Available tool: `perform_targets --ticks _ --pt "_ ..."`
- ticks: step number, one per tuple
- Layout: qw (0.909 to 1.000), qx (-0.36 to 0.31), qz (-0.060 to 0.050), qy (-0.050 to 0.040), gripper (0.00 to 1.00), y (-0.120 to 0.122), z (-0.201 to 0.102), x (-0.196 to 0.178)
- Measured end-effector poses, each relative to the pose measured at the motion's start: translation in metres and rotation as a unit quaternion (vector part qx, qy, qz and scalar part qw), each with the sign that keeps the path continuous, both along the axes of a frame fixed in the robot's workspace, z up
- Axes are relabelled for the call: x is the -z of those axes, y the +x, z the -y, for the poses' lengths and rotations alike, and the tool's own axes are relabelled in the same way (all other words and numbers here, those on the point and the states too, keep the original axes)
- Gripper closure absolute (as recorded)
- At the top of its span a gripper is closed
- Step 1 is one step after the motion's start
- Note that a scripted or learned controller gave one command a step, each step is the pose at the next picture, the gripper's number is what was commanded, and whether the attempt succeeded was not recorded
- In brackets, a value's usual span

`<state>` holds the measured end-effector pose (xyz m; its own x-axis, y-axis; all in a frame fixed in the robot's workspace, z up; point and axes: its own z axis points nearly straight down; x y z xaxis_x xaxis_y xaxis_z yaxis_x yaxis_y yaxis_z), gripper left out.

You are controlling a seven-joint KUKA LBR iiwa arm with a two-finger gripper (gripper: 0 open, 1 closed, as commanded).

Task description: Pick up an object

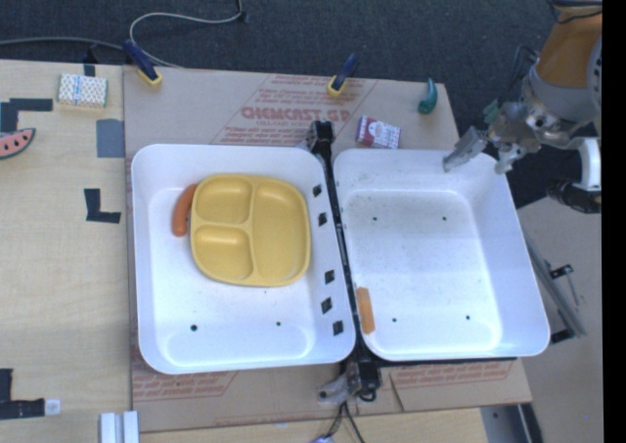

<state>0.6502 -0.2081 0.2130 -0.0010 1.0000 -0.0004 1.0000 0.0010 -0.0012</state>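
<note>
- Candidate objects: I see a yellow divided plate point(250, 230) lying flat in the left bin point(156, 265), with an orange sausage-shaped toy point(181, 211) touching its left rim.
- A second small orange piece point(365, 310) lies in the right bin point(518, 265), against that bin's left wall near the front.
- All three items rest on the bin floors; I judge that none has been lifted, so the pick is not yet done.
- Gripper point(476, 150): it hangs over the back right corner of the right bin, at or just above the rim, well apart from every object.
- Claw state: the view is too small and blurred at the fingertips for me to tell whether the claw is spread or closed; nothing is visible between its tips.
- Arm point(567, 60): the grey wrist with its orange band enters from the right, beyond the bin's edge.
- Remaining work, in my judgement: travel to one object, descend, close on it and raise it; the whole grasp is still ahead.
- Nearest target: the small orange piece in the right bin, though its place against the wall may hinder a finger.
- Surroundings: clamps point(342, 74) hold the cardboard sheet point(284, 113) beneath the bins; a small red-and-white packet point(377, 132) lies on it behind the bins.
</note>
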Motion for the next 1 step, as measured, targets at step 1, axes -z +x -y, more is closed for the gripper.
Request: perform_targets --ticks 1 --pt "1.0 0.0 -0.001 0.0005 0.0 0.0175 -0.0395 0.0682"
